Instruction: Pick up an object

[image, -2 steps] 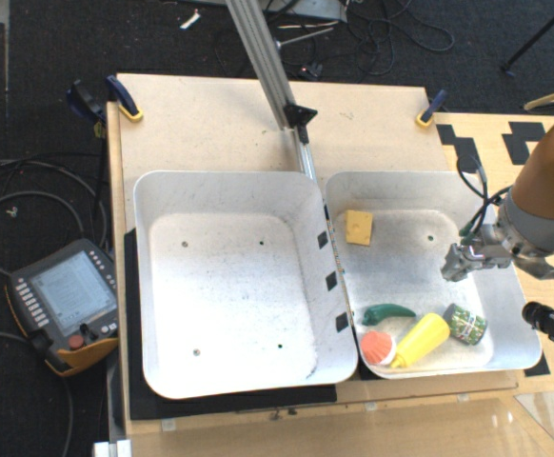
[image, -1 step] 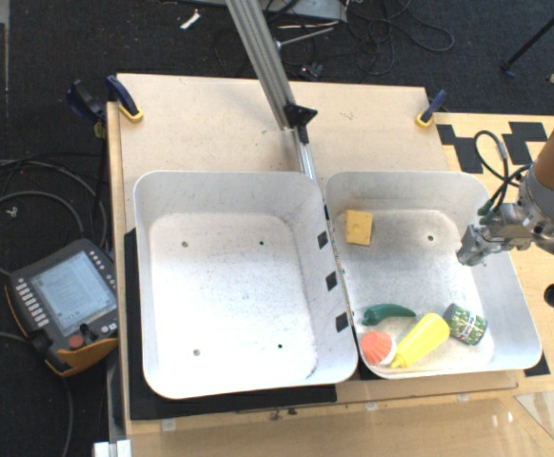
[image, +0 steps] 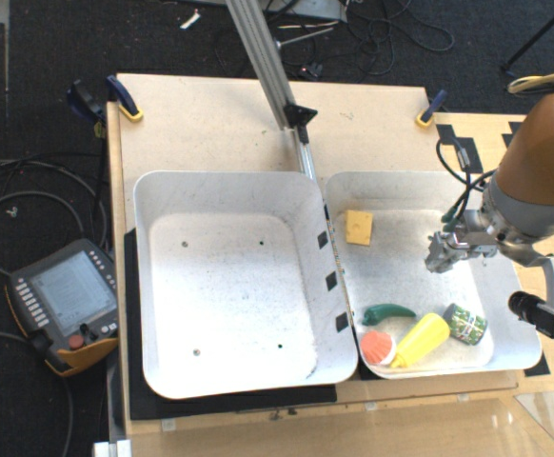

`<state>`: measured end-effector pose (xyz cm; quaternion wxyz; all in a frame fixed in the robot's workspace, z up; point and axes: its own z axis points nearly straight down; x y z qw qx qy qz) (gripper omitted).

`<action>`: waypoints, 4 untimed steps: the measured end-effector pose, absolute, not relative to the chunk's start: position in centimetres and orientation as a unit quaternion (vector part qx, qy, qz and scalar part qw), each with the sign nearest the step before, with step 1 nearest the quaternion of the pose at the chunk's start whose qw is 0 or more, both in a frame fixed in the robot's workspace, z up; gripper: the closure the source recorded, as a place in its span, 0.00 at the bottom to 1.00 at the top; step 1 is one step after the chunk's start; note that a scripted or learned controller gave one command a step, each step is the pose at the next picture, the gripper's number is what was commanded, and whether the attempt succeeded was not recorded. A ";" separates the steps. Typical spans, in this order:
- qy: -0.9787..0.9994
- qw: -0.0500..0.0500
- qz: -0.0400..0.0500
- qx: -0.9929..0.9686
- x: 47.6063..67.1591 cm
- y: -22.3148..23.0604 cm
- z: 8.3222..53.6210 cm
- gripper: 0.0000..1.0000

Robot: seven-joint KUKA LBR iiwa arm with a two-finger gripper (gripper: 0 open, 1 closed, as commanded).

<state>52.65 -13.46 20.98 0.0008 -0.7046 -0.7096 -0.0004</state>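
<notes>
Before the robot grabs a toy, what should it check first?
1. Toys to pick are in the right bin: ok. A yellow block, green toy, red toy, yellow bottle and green can lie there.
2. Gripper is over that bin: ok.
3. Gripper is right above a toy: not ok, bare floor lies under it.
4. Fingers open: cannot tell.
5. Easy toy to reach: ok, the yellow block lies apart from the others.
6. Crowded toys: not ok, the red toy and yellow bottle touch.
</notes>
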 end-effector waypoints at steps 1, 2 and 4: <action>-0.710 0.001 -0.001 -0.704 53.3 -7.9 20.8 1.00; -0.710 0.000 -0.001 -0.704 53.0 -2.4 22.5 1.00; -0.710 0.001 -0.001 -0.704 51.0 8.0 23.4 1.00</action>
